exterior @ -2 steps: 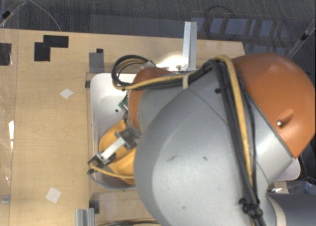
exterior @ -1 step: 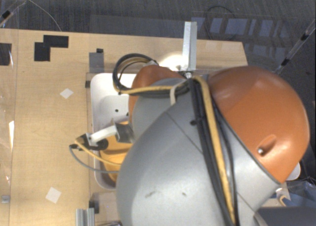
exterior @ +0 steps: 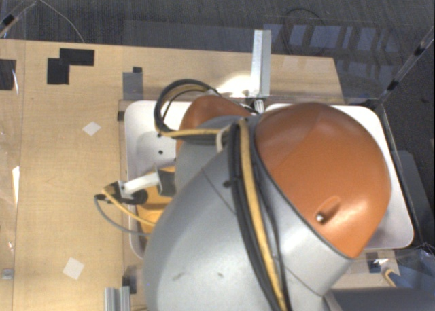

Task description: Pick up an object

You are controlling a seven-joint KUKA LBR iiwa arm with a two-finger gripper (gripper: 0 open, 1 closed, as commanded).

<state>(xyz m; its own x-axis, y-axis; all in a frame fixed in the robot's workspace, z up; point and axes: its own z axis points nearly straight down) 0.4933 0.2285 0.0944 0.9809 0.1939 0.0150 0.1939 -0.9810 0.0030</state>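
My grey arm (exterior: 224, 248) with its orange band (exterior: 319, 167) covers most of both bins. Its wrist end, with a white fitting (exterior: 141, 183) and looped black cables (exterior: 163, 99), reaches down over the left bin (exterior: 139, 133) near that bin's left wall. A yellow-orange thing (exterior: 155, 212) shows partly in the left bin just below the white fitting; its shape is unclear. The arm hides whatever lies under the wrist and the rest of the bin floors.
The right bin (exterior: 401, 194) shows as a white strip at the arm's right. A metal post (exterior: 262, 62) stands behind the bins. The wooden bench (exterior: 61, 187) lies left of the bins, with clear panels at its edges.
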